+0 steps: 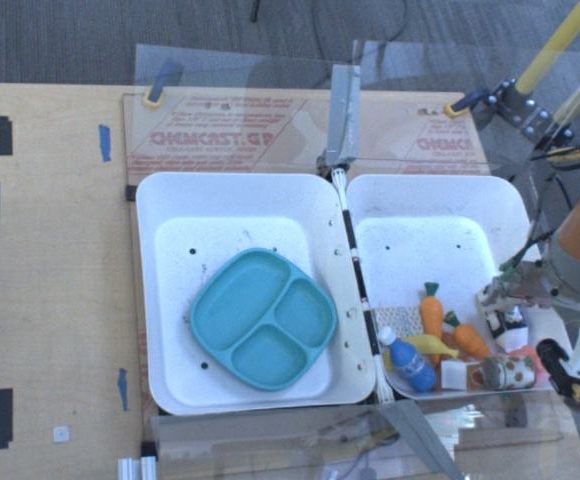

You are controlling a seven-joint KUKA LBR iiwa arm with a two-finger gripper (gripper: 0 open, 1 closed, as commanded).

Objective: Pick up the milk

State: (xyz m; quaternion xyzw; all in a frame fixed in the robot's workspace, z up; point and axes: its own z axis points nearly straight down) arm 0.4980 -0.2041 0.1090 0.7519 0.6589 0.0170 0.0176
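Wooden bench carries 2 shallow white plastic bins; left bin (160, 268) holds a teal 3-compartment plastic plate (262, 318). Right bin (440, 203) has toys crowded in its near corner: 2 orange carrots, yellow banana, blue bottle. Small white milk carton with dark label (511, 329) lies there, just under the two-finger gripper (502, 298). Gripper state: cannot tell. Judged: approach made, grasp and lift remain.
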